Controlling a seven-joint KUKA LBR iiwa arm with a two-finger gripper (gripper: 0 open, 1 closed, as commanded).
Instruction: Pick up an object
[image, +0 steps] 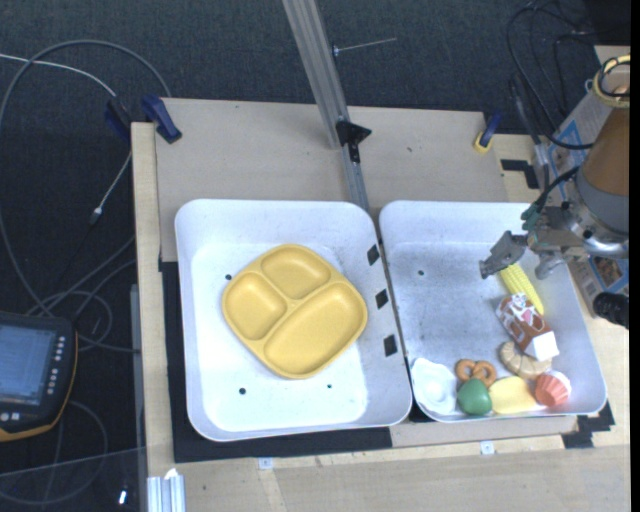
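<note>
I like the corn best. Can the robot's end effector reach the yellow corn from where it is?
Probably yes. The end effector hovers just above the corn in the right bin, with nothing covering the corn's upper end.

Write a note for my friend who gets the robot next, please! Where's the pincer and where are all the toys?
Pincer: open, hovering over the right bin, just above the corn cob. Nothing sits between its fingers.

Toys: all in the right bin, crowded near its front right corner. Corn cob at the back of the bunch, then a brown and white piece, a pretzel, a green ball, a yellow piece and a white piece.

Left bin: holds the yellow divided plate.

Done: nothing lifted yet.
Left: close on one toy, probably the corn, and raise it.
</note>
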